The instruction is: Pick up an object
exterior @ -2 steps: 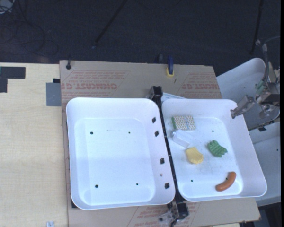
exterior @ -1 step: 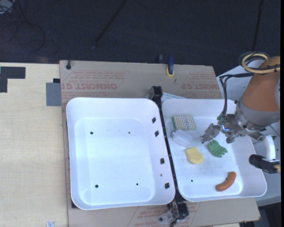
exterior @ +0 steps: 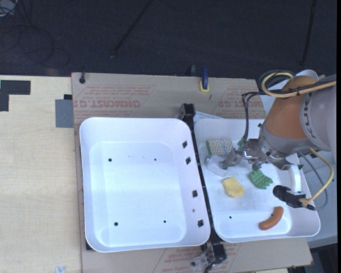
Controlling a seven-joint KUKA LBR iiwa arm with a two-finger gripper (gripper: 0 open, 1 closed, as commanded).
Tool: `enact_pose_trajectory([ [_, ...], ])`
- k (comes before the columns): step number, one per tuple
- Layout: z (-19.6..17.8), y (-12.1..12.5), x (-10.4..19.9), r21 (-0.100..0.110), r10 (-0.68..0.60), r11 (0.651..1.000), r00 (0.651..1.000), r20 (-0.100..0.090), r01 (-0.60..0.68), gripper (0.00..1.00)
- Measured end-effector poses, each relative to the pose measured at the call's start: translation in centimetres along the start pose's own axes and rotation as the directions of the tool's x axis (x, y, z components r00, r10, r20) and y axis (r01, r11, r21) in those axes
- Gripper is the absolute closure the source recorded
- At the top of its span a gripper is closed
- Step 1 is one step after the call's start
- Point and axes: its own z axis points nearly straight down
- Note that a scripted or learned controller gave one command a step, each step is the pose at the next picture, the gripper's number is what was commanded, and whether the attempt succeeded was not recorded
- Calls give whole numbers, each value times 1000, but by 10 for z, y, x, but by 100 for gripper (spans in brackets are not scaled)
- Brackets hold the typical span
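Wooden bench [exterior: 34, 181] bearing a left bin [exterior: 136, 198] and a right bin [exterior: 241, 223]. The right bin holds a speckled piece [exterior: 219, 147], yellow block [exterior: 234, 187], green piece [exterior: 260, 179] and orange sausage [exterior: 271, 218]. The gripper [exterior: 244, 156] hangs just beside the speckled piece; whether it is parted or closed cannot be told.

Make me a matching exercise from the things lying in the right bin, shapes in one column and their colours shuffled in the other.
All four lie in the right bin.

Things:
1. sausage-shaped piece
2. blocky chunk
3. knobbly piece
4. mesh-patterned piece

Colours:
A. yellow
B. pale with a green grid
C. orange
D. bright green

Pairs: 1-C, 2-A, 3-D, 4-B.
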Motion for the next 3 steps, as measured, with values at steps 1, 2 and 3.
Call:
enact_pose_trajectory([
  [1,-98,36,-71,4,2,1000,1000,6,-2,0],
  [2,-10,-8,-80,27,0,1000,1000,-5,0,0],
  [3,22,14,-12,19,-6,1000,1000,-5,6,0],
])
